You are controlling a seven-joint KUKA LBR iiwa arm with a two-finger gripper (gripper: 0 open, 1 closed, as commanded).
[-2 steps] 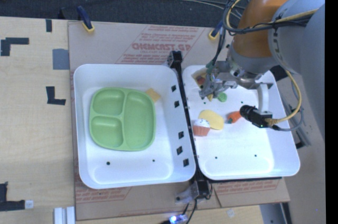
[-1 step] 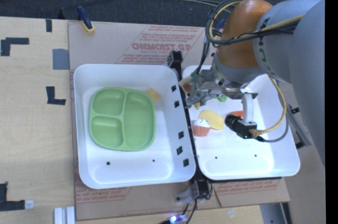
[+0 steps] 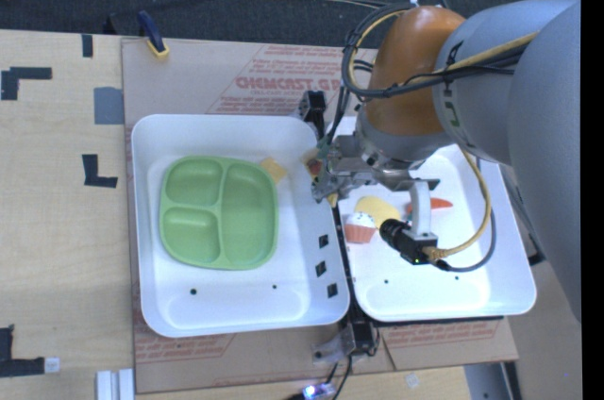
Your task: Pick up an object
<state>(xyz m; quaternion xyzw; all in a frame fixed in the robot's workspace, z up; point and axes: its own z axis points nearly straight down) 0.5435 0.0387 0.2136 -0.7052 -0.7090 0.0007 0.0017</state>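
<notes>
Toys lie in the right bin point(image 3: 491, 294): a cupcake point(image 3: 360, 228) with white frosting, a yellow toy point(image 3: 377, 208) touching it, and an orange toy point(image 3: 441, 204) a little farther right. The gripper point(image 3: 330, 170) hangs low over the wall where the two bins meet, just up and left of the cupcake. I cannot tell how it is set or if it has anything. The left bin point(image 3: 217, 308) has a green plate point(image 3: 219, 212) with three parts. A small yellow piece point(image 3: 273, 169) sits by the plate's top right corner. The big grey arm point(image 3: 528, 77) with its orange band point(image 3: 411, 73) reaches in from the right. Both bins sit on brown cardboard point(image 3: 236, 77) on the table point(image 3: 57, 219).
</notes>
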